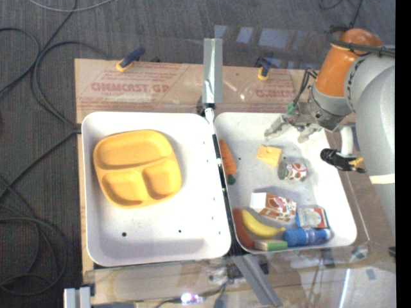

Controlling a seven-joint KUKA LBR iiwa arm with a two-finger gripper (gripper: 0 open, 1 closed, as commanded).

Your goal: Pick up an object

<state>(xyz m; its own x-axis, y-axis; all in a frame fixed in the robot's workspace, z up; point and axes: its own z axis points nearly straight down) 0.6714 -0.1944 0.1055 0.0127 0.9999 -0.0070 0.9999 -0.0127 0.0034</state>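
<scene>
Nearest us, a blue bottle [307,237] and banana [261,226] crowd the right bin [339,191]; the gripper [293,128] hangs with jaws spread wide, holding nothing, above the cheese [269,154]; left bin [192,223] holds a yellow tray [137,167].

This is a robotics lab, not a home. Two shallow white bins [154,252] sit side by side on a board [148,88] held by clamps [130,58] at its far edge. Loose cables [38,63] trail over the grey carpet [96,24] beyond the board's left edge. An industrial arm [366,88] with an orange band reaches over the right bin's far right corner.
</scene>
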